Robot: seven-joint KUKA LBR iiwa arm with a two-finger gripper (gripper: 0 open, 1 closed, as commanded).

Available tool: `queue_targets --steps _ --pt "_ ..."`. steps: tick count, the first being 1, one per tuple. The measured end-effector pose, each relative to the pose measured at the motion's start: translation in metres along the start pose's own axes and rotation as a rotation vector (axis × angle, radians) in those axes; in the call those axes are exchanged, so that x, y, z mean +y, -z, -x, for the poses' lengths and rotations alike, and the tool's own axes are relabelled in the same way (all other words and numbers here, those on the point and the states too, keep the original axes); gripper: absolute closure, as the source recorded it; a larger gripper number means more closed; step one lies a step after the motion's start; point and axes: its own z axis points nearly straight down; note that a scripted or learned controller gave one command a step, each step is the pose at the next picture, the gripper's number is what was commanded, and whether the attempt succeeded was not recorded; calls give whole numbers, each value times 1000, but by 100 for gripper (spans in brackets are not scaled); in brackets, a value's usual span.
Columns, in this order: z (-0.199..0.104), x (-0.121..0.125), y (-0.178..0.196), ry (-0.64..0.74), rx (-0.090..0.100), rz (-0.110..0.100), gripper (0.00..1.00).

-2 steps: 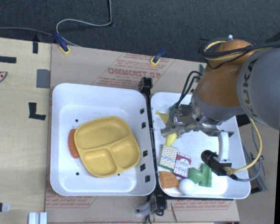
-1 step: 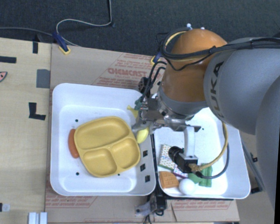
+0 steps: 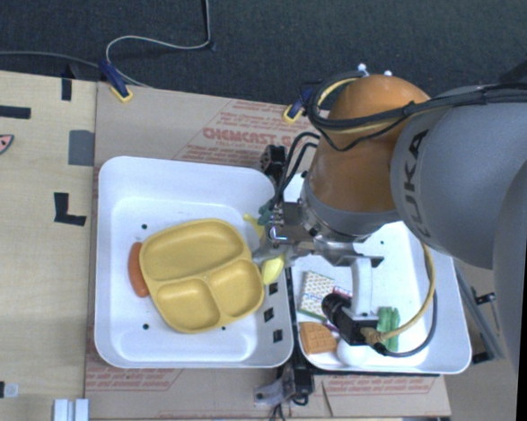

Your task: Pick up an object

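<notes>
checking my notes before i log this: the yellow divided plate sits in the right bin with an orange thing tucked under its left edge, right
Not quite: the yellow divided plate lies in the left bin, not the right bin. The camera view shows it there. The rest holds: an orange thing pokes out from under the plate's left edge.
</notes>
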Motion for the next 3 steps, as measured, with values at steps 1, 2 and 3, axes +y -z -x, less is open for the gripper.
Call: queue_targets --steps 1,2,3 --pt "46 -9 -28 -2 0 -1 100" --pt "12 -9 -12 1 1 -1 100" --pt "12 -9 -5 0 1 0 100"
